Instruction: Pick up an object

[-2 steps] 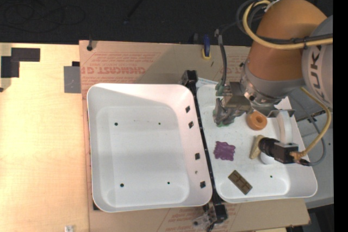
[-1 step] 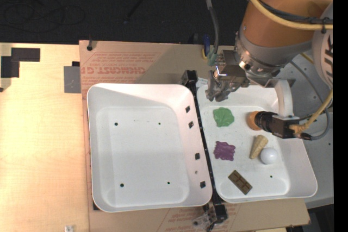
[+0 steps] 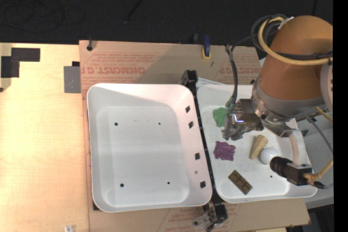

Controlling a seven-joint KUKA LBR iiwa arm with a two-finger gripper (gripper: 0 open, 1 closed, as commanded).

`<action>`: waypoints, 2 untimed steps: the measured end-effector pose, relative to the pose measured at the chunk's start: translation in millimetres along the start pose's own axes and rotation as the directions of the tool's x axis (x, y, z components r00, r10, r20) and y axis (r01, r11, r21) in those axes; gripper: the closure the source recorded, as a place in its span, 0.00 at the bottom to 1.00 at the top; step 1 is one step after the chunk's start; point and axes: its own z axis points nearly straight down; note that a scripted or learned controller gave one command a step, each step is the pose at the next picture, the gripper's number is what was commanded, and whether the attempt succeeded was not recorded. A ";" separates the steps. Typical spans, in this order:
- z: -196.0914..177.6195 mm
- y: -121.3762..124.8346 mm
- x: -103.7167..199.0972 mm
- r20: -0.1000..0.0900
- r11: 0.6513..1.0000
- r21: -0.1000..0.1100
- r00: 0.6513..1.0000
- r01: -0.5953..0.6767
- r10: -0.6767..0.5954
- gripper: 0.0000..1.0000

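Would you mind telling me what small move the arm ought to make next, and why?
Probably a short, straight descent. The pincer sits low in the right bin, between the green piece and the purple piece, nearest the green one's edge. I see nothing held yet, so lowering onto the green piece seems the likeliest next step.
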 end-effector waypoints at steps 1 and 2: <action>-57.2 8.4 4.1 -0.002 1.000 -0.015 1.000 0.007 -0.007 1.00; -116.7 23.6 37.9 -0.002 1.000 -0.017 1.000 0.010 -0.010 1.00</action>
